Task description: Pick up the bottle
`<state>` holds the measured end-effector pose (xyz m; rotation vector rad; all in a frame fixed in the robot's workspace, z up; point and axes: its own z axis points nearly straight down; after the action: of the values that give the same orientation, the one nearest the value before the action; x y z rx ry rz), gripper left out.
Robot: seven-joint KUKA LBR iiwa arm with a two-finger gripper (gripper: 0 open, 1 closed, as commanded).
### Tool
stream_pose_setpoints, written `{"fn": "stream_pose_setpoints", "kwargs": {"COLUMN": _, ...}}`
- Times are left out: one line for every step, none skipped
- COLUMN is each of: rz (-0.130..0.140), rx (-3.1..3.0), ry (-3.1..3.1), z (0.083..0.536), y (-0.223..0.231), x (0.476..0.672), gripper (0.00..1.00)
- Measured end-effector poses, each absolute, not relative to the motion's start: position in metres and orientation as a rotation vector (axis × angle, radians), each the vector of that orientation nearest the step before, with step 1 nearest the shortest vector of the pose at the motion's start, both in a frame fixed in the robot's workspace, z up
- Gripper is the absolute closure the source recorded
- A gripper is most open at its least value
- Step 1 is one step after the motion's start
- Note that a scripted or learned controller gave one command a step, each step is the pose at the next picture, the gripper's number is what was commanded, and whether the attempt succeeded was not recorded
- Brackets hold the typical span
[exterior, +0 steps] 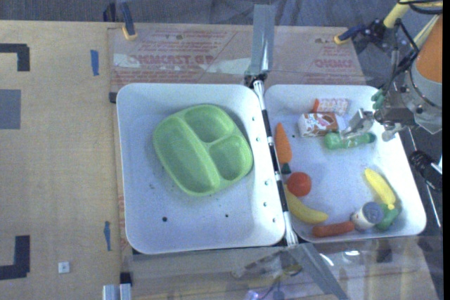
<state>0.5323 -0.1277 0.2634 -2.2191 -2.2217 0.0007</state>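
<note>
A green bottle [348, 141] lies on its side in the upper part of the right bin [411, 221], just below a red and white carton [318, 124]. My gripper [371, 124] hangs at the end of the grey arm that comes in from the right. It is over the bottle's right end and close above it. I see nothing lifted off the bin floor.
The right bin also holds a carrot [283, 144], a red tomato [299, 183], two yellow bananas [304, 209] [380, 186], a red sausage-like piece [334, 228] and a small round item [368, 214]. A green divided plate [204, 149] lies in the left bin [140, 221].
</note>
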Motion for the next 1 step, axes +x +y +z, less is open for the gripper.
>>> {"fn": "stream_pose_setpoints", "kwargs": {"rz": -0.002, "rx": -2.043, "ry": -2.391, "z": 0.2020, "y": -0.1722, "x": 0.5833, "gripper": 0.00}}
